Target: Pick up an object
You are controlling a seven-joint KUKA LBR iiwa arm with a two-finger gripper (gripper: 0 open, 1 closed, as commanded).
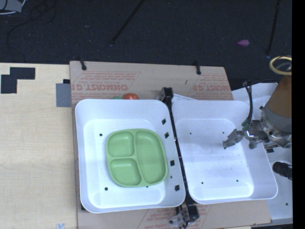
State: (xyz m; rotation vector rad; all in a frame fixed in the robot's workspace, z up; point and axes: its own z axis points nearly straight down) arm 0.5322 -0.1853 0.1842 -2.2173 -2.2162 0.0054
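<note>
Bench holdings, as seen from above, all places reckoned from the black divider strip point(174, 147) where the two bins meet.

Item one: shallow white plastic bin point(90, 123), rectangular with rounded corners, lying directly left of the divider and touching it along one long edge.

Item two: pale green plastic plate with three compartments point(137, 157), rounded-square in outline, lying flat on the floor of that left bin. It sits just left of the divider, its right rim near the bin wall, two compartments toward the top and left, one long compartment along the right.

Item three: second shallow white plastic bin point(214, 185), directly right of the divider, its floor lightly scuffed.

Item four: grey KUKA arm with orange band point(281, 101), well right of the divider, over the right bin's far rim.

Item five: metal two-finger gripper point(233, 140), reaching leftward from the arm, over the right half of the right bin's floor, well apart from the green plate. Whether its pincer stands apart or together cannot be told from this angle; nothing is seen between the fingers.

Item six: small red-orange round object point(130, 97), just beyond the left bin's upper rim, left of the divider's top end, on the brown printed cardboard sheet point(143, 80) under both bins.
</note>
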